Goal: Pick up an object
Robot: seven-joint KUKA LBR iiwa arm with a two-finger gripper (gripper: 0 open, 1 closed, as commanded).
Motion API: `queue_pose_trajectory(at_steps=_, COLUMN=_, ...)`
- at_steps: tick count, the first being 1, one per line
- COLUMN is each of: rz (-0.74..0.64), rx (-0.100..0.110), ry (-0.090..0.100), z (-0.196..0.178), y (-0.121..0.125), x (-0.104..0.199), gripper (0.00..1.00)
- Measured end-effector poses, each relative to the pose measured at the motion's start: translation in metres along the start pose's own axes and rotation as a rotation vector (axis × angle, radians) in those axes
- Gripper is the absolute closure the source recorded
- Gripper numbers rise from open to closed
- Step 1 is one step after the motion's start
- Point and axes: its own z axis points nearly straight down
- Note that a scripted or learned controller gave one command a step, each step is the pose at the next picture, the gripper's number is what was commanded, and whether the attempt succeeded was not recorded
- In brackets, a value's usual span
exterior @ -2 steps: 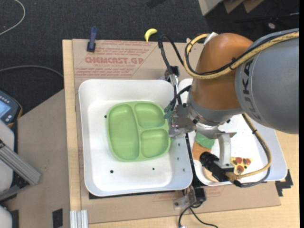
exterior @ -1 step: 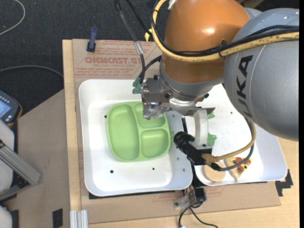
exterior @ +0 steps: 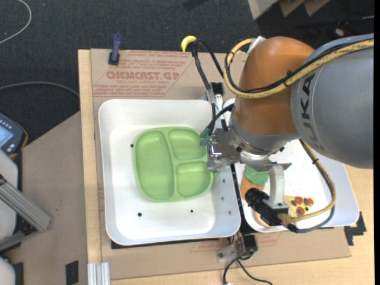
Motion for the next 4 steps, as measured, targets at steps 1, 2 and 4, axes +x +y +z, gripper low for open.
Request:
queue_pose_trajectory(at_steps=1, rz=-0.005, rx=-0.004, ry=0.004, z=0.057, y=0.027, x=-0.028, gripper=1.00)
queue_pose_trajectory(at_steps=2, rz=-0.014, rx=-0.026, ry=0.009, z=-0.168, y=0.008, x=0.013, gripper=1.00)
queue_pose_trajectory(at_steps=4, rz=-0.011, rx=-0.001, ry=0.004, z=0.007, y=-0.002, x=0.025, gripper=1.00)
